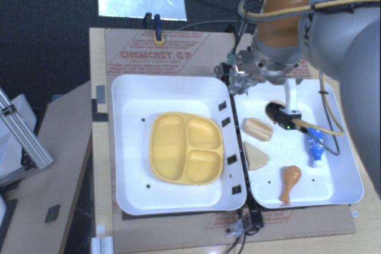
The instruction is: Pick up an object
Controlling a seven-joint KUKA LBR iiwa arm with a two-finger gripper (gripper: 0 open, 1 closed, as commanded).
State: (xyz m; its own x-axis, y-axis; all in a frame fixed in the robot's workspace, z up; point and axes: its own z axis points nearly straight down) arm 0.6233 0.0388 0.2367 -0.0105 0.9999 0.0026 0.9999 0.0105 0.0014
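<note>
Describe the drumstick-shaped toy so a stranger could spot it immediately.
Look in the right-hand shallow white bin, along its near edge. The tan plastic chicken drumstick lies there, beside the pale wedge-shaped toy slice. Unlike its neighbours, it has a round bulb narrowing to a thin stem.

1. The arm is showing smooth grey casing.
2. An orange band, rounded and glossy, is wrapping it above the wrist.
3. Yellow and black cables are looping around the band.
4. A silver metal wrist block is sitting beneath it.
</note>
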